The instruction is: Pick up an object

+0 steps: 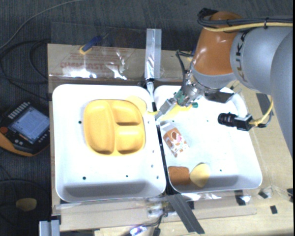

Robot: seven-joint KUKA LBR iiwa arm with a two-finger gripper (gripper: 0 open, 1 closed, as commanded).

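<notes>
- Over the right bin (236, 146), at its upper-left corner, the claw (168, 106) is seen reaching toward the shared wall between the bins; whether it is open or closed cannot be told.
- Just below the claw, toward the near rim of that bin, a small flat packet (176, 140) is found, its long axis running slantwise.
- Further down, a brown lump (178, 174) and a pale rounded piece (200, 173) are set touching.
- A glossy yellow divided tray (114, 127) is held by the left bin (69, 176).
</notes>
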